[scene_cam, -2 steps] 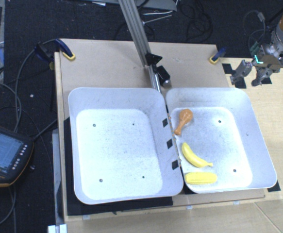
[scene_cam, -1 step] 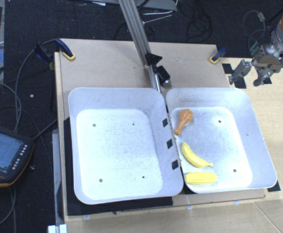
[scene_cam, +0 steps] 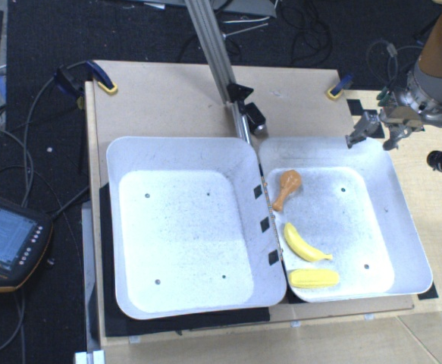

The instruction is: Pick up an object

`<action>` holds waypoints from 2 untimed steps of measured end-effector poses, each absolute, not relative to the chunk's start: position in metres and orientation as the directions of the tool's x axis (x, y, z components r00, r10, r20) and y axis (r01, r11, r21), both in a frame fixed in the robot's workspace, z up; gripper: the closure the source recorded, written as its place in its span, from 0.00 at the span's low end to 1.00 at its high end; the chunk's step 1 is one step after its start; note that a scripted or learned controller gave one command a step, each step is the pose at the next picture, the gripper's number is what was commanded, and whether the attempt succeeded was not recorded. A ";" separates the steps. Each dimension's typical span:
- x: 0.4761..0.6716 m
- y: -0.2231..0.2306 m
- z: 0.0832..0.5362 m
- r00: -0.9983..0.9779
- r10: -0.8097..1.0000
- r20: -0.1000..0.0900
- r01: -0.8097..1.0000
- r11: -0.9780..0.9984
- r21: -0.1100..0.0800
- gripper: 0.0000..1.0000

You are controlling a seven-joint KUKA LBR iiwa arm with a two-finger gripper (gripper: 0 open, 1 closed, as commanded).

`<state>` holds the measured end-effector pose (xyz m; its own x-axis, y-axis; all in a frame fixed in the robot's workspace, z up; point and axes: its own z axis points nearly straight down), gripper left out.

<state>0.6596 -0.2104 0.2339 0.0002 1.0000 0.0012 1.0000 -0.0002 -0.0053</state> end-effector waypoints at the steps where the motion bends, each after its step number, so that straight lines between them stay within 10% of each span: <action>1: 0.663 -0.203 0.174 -0.001 1.000 0.001 1.000 0.001 -0.005 0.00; 2: 0.658 -0.201 0.111 -0.001 1.000 0.001 1.000 0.001 -0.005 0.00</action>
<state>0.6580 -0.2007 0.1110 -0.0005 1.0000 0.0014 1.0000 0.0005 -0.0053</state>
